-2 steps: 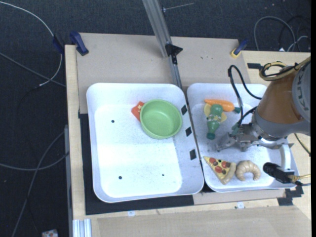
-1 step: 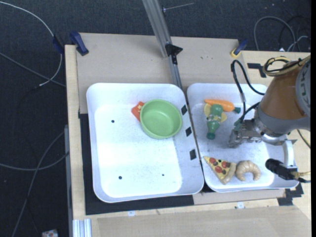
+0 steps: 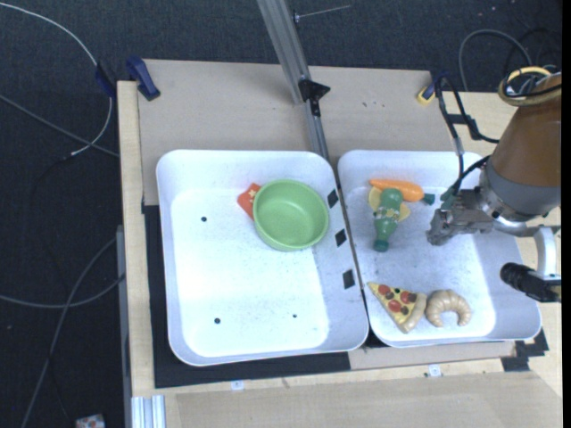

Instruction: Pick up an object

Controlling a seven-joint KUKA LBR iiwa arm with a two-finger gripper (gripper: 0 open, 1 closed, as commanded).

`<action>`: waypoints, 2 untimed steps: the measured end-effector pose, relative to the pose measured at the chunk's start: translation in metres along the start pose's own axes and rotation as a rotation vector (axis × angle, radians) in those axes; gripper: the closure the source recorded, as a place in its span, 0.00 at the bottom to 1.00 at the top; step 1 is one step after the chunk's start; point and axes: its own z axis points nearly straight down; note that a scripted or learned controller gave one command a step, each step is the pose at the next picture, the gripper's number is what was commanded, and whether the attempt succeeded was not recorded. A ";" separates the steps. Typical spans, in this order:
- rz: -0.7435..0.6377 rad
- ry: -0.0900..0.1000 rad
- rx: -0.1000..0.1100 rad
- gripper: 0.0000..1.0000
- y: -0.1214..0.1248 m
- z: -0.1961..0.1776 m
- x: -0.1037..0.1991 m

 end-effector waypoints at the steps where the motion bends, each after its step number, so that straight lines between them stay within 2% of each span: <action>1: 0.001 -0.001 0.001 1.00 -0.002 -0.051 -0.009; 2: 0.000 -0.001 -0.003 1.00 0.000 -0.107 -0.009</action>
